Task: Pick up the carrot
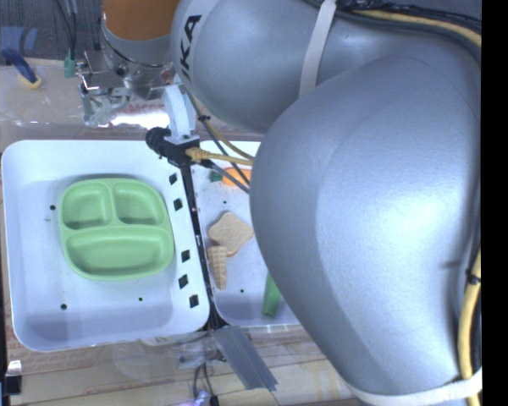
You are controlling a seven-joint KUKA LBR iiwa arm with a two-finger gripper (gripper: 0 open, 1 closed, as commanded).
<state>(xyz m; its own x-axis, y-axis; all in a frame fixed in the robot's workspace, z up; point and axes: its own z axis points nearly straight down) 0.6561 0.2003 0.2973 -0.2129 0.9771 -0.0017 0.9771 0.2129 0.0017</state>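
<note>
Wooden bench top (34,100), pale and partly under a glossy clear covering, carries two shallow white bins side by side. Dark grey carpet-like floor shows past the bench's far edge, with thin dark cables (63,2) hanging there and a blue clip with a yellow tip (21,62) at the far left corner of the bench. A black rail (190,227) with small black tabs runs along the seam between the bins.

Left bin (25,252): holds a light green divided plate (116,227), three compartments, lying flat near the bin's centre.

Right bin (237,307): largely covered by the grey arm (364,210). Visible in it are a tan bread-shaped piece (231,231), a waffle cone (218,269) touching its near edge, and a green stick-shaped item (272,299) near the bin's near edge, partly hidden by the arm. The carrot (235,178) shows as a small orange sliver at the far edge of the right bin, close to the dividing rail, mostly hidden under the arm and some yellow cables.

Writing: black letters "KA" read sideways on the arm's grey casing (190,36), the rest of the word cut off.

Gripper (102,108): sits below the orange band, over the bench strip beyond the far edge of the left bin, metallic and blurred. Cannot tell whether the claw is open or closed. Nothing visible between it.
</note>
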